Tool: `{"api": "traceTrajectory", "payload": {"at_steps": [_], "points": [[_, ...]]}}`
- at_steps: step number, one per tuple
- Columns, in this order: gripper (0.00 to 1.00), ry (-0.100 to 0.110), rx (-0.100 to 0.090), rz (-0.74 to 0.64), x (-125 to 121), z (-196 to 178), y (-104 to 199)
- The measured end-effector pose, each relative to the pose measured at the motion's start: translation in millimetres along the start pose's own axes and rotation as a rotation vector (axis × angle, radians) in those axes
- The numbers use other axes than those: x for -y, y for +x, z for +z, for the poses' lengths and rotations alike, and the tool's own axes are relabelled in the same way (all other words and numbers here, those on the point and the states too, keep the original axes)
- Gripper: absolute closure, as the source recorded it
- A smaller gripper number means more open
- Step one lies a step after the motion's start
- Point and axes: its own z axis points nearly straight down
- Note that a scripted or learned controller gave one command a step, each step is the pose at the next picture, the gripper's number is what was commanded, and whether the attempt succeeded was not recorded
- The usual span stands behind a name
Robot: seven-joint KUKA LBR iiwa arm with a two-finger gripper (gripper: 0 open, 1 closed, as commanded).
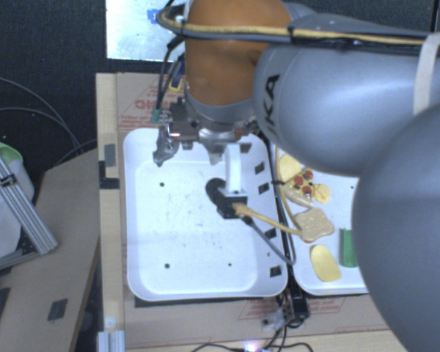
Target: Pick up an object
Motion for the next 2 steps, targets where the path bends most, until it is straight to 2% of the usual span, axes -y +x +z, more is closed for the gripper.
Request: {"api": "traceTrajectory", "payload": {"at_steps": [1, 2], "points": [[0.0, -0.012, -0.005, 0.003, 66.8, -110.1, -1.7], [0.0, -0.014, 0.002, 0.016, -9.5, -147.6, -61.8]]}}
